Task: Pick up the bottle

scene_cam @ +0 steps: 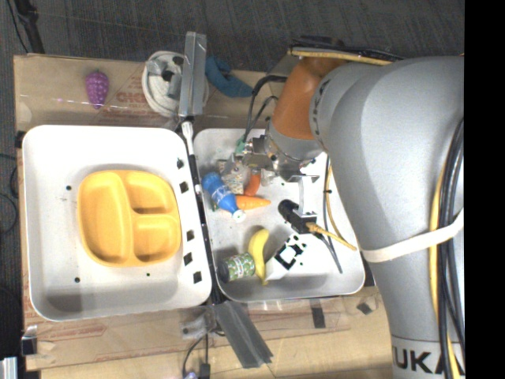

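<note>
There the pincer (251, 164) hung low in the right bin (347, 279); whether it was open or closed, I cannot tell. The blue bottle (220, 193) lay just left of it, beside the carrot (253, 203).

The yellow sectioned plastic tray (130, 215) lies in the left white bin (47, 290). In the right white bin (347, 279), the blue plastic bottle (220, 193) lies left of the orange carrot (254, 203), behind the yellow banana (259, 253).

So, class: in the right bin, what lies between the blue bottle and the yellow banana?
In the camera view, the orange carrot lies in the stretch between the blue bottle and the banana; below the carrot is bare white bin floor.
</note>
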`<action>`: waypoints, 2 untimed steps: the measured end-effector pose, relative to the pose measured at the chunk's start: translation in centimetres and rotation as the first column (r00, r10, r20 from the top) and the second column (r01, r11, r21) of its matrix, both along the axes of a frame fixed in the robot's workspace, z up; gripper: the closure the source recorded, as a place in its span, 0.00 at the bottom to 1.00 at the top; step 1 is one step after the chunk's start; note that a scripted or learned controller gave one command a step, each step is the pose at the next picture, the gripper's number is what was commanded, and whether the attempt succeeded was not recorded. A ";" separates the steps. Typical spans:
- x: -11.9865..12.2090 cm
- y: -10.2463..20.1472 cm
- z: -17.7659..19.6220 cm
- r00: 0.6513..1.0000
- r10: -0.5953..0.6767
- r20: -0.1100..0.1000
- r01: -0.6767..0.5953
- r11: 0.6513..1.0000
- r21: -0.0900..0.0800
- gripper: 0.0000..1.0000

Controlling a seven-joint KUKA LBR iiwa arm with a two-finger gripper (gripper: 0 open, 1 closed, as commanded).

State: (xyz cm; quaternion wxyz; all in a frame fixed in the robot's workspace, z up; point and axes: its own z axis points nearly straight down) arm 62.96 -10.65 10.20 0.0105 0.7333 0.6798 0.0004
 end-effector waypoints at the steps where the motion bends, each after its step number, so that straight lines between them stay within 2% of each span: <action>1: -1.6 0.1 0.0 1.000 -0.028 0.005 0.028 1.000 -0.001 0.00; 2: 1.4 1.4 -0.8 0.997 0.081 -0.013 -0.081 0.997 0.013 0.00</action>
